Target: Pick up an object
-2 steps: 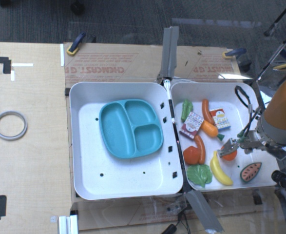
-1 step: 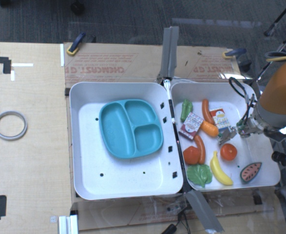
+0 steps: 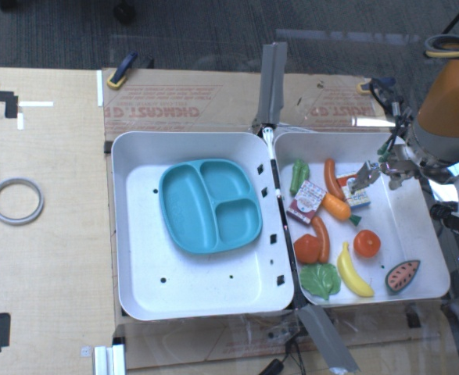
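arm reaching from right | pincer low over right bin | grip state unclear

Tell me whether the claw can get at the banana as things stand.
Probably yes. The banana lies uncovered in the right bin, with the claw above the same bin; only the tomato sits close beside it.
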`<state>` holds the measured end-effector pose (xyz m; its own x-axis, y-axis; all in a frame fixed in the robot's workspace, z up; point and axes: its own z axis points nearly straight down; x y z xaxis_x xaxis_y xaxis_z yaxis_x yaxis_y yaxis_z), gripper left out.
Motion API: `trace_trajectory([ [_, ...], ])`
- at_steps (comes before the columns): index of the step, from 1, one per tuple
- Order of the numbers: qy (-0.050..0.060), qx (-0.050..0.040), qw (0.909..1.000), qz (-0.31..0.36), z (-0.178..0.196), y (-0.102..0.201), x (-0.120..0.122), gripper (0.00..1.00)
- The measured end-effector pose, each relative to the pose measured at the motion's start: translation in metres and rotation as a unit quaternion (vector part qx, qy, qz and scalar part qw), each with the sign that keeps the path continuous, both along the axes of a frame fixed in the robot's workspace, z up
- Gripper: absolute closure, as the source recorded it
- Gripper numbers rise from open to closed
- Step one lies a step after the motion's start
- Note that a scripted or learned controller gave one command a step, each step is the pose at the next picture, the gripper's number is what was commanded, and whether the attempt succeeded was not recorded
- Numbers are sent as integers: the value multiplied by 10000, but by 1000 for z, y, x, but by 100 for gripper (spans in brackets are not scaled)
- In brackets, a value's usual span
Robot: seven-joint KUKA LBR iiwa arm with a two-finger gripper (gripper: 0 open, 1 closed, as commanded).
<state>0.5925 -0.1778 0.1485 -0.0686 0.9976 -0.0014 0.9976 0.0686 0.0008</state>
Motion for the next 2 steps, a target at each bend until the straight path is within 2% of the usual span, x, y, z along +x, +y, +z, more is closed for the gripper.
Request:
trace_trajectory([
  [1,-4,-8,9994,351,-13,-16,34,0],
  [2,-4,-7,9994,353,-13,-16,34,0],
])
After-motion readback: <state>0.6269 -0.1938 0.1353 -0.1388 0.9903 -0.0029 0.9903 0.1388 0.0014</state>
